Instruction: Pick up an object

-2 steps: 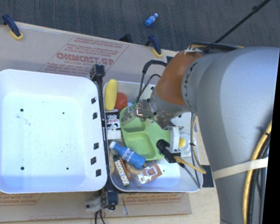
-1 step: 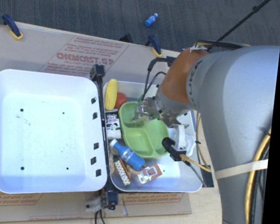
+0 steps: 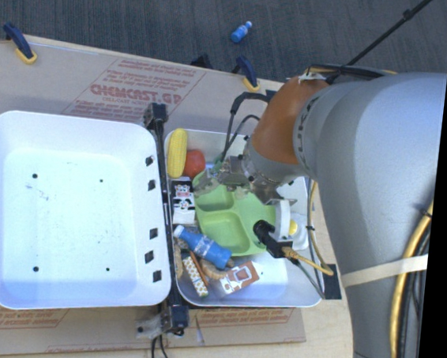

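Observation:
The right bin (image 3: 290, 299) holds a pile of things: a yellow corn cob (image 3: 177, 151), a red piece (image 3: 195, 162), a green sectioned tray (image 3: 231, 217), a blue bottle (image 3: 204, 248), a small black-and-white box (image 3: 182, 198) and snack packets (image 3: 237, 277). The arm's orange band (image 3: 281, 125) and grey wrist hang over the bin's back right. The gripper (image 3: 228, 175) is down at the green tray's far edge, beside the red piece, largely covered by the wrist.
The left bin (image 3: 16, 192) stands beside the right one, black clips along their shared wall (image 3: 157, 207). Cardboard (image 3: 130, 85) lies under both. Blue clamps (image 3: 19, 41) hold its back edge. A small blue object (image 3: 240, 31) lies on the floor behind.

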Motion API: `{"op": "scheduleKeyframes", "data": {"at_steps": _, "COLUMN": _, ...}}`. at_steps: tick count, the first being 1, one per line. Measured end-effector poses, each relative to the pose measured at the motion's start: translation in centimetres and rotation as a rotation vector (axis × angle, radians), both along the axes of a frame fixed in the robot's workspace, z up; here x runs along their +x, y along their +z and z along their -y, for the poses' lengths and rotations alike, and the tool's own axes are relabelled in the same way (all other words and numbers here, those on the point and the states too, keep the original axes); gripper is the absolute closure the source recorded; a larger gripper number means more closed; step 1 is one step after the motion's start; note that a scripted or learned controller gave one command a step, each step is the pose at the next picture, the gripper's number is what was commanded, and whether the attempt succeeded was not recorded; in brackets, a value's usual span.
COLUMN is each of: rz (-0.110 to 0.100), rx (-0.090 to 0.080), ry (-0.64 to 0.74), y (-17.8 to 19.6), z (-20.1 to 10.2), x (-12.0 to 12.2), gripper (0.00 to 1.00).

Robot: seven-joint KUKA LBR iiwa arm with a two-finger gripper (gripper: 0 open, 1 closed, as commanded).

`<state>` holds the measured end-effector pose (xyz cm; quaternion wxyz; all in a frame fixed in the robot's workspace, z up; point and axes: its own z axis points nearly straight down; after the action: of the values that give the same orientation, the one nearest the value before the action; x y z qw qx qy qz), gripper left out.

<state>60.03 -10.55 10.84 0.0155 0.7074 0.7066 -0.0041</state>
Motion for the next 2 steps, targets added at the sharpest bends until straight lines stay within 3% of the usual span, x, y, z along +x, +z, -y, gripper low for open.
{"op": "scheduleKeyframes", "data": {"at_steps": 1, "rz": 0.017, "rx": 0.004, "ry": 0.000, "y": -0.7, "z": 0.0, "x": -1.5, "gripper": 0.00}}
{"op": "scheduleKeyframes", "data": {"at_steps": 2, "rz": -0.015, "rx": 0.015, "ry": 0.004, "y": -1.3, "z": 0.8, "x": 5.7, "gripper": 0.00}}
